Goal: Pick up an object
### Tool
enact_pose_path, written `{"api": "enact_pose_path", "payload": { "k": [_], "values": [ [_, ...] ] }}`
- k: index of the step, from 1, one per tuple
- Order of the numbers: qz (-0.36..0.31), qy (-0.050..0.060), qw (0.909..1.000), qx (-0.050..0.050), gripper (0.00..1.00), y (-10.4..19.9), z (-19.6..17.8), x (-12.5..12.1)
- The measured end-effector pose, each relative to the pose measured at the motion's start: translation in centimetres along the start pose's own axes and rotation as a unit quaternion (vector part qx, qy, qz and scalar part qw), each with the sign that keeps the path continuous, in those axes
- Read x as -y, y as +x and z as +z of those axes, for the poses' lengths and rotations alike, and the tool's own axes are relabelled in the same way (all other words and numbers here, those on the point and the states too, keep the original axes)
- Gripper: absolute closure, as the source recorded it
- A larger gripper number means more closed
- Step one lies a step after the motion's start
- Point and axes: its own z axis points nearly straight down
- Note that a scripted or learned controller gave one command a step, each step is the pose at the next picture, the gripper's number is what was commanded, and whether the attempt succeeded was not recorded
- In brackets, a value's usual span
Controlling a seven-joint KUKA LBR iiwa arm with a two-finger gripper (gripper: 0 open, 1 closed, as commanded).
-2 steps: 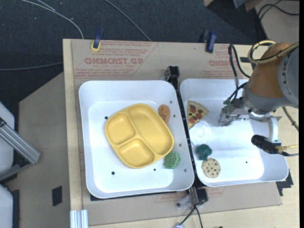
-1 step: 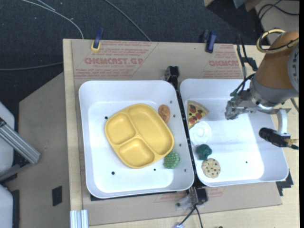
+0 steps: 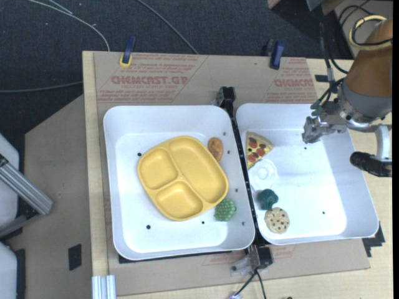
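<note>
My gripper (image 3: pixel 313 131) hangs over the upper right part of the right bin (image 3: pixel 324 185), with no object visible between its fingers. Along that bin's left side lie a pizza slice (image 3: pixel 256 148), a white piece (image 3: pixel 264 171), a dark green broccoli piece (image 3: pixel 268 198) and a cookie (image 3: pixel 277 220). All of these sit to the left of and below the gripper, apart from it. In the left bin (image 3: pixel 124 142) a yellow divided plate (image 3: pixel 181 177) lies with a small brown item (image 3: pixel 215 147) at its upper right and a light green item (image 3: pixel 225 210) at its lower right.
The arm's orange band and grey wrist (image 3: pixel 368 86) come in from the right above the right bin. A black divider (image 3: pixel 240 167) runs between the bins. Blue clamps (image 3: pixel 275 53) hold the cardboard base at the back.
</note>
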Motion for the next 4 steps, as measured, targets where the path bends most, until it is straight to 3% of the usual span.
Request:
{"api": "enact_pose_path", "payload": {
  "k": [1, 4],
  "values": [
    [0.0, 0.001, 1.0, 0.0, 1.0, 0.6, -6.1, -0.2],
    [-0.001, 0.005, 1.0, -0.002, 1.0, 16.8, -5.5, 2.3]
  ]
}}
